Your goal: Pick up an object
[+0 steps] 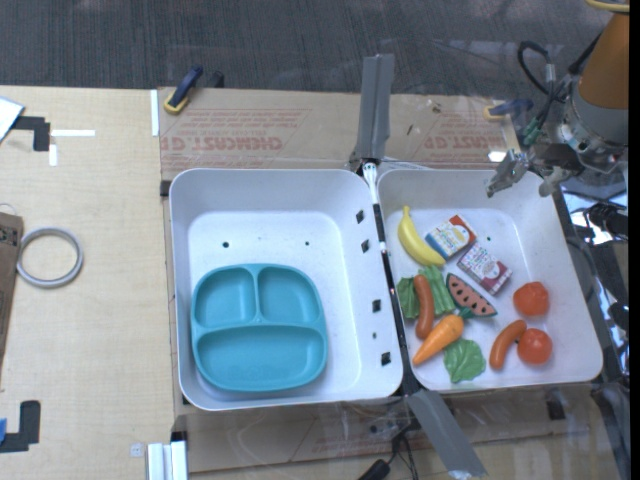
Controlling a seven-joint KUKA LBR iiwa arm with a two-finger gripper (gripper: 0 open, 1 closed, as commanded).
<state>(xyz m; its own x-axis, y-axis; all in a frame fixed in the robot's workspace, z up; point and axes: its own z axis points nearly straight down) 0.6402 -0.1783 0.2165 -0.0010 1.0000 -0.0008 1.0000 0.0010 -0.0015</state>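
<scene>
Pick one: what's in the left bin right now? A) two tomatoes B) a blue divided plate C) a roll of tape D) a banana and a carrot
B: the blue divided plate lies in the left bin, while the banana, the carrot and the two tomatoes are in the right bin.

Dark grey carpeted floor [280, 28] lies beyond a light wooden bench [80, 168]. Brown cardboard [260, 133] covers part of it, and a tape roll [45, 256] rests at left.
</scene>
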